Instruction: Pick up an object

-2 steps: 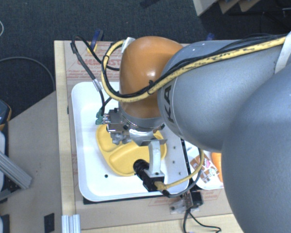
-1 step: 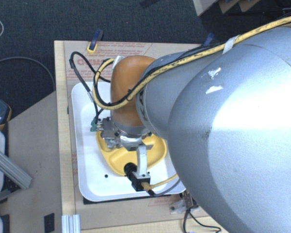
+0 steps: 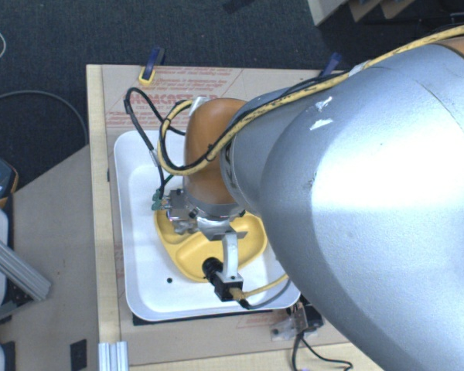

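- Pincer point(image 3: 203, 224) sits low over the white bin point(image 3: 139, 284), seen from above; the wrist body covers its tip.
- Opening: cannot tell. Whether it has hold of anything: cannot tell either.
- Yellow piece point(image 3: 184, 260) lies directly under the pincer on the bin floor. It's smooth plastic with a dished look.
- The piece sticks out from beneath the pincer on the near side and to both sides; its far part is hidden by the wrist.
- Contact between pincer and yellow piece can't be made out, as the overlap is covered.
- Small dark speck point(image 3: 169, 280) on the bin floor, near-left of the pincer, just beside the yellow piece's edge and not touching it.
- Bare white bin floor to the left of the pincer and on its near side.
- Orange band point(image 3: 205, 141) is just behind the pincer on the far side; the grey arm point(image 3: 371, 192) spreads to the right of it.
- Yellow and black cables point(image 3: 164, 141) loop off the wrist, far-left of the pincer.
- Bench point(image 3: 100, 207) top is brown and runs around the bin, left of the pincer.
- Yellow-and-blue clamp point(image 3: 149, 66) on the bench's far edge, well behind and left of the pincer.
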Motion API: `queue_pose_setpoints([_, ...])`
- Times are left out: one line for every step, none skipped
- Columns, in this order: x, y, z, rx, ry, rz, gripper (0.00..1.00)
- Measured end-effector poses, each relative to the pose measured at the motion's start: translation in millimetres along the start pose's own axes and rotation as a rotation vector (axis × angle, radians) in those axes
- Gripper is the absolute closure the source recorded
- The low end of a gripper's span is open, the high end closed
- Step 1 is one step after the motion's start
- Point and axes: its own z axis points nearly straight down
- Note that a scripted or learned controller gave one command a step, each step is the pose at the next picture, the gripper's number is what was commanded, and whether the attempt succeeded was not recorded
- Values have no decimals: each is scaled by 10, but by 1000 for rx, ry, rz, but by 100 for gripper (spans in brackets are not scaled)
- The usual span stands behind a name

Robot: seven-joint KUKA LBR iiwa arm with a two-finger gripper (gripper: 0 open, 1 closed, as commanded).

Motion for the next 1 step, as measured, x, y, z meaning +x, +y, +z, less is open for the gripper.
queue_pose_setpoints([213,-410,-20,4,-2,1,100])
